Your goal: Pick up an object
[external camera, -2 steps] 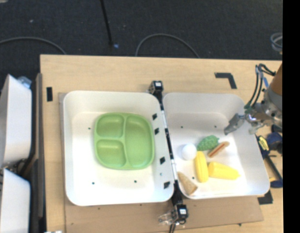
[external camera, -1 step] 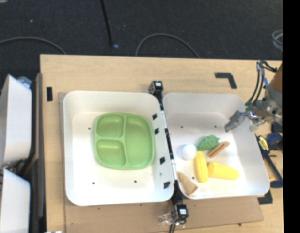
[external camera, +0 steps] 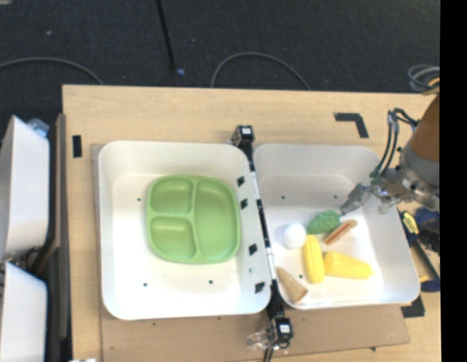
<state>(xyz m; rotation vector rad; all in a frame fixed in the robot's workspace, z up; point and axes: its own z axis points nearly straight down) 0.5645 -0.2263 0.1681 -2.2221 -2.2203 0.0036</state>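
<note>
Plywood counter (external camera: 180, 111), pale and matt, carries two shallow white plastic bins side by side, with black clips along the seam between them. The left bin (external camera: 120, 277) holds a smooth light-green plastic plate (external camera: 194, 219) with rounded corners, divided into three compartments. The right bin (external camera: 384, 277) holds a cluster of toy foods: a white ball (external camera: 294, 235), a knobbly green leafy piece (external camera: 323, 222), a slim orange-red sausage shape (external camera: 340, 232) just beside it, a ridged yellow corn cob (external camera: 313, 259), a glossy yellow wedge (external camera: 348, 266) touching the cob, and a tan cone-like piece (external camera: 292, 286) at the near edge. No writing is legible. The metal hand (external camera: 357, 197) hangs over the right bin just above the green piece; whether its fingers are apart or together cannot be told. Black cables trail across the dark floor (external camera: 105, 29).
</note>
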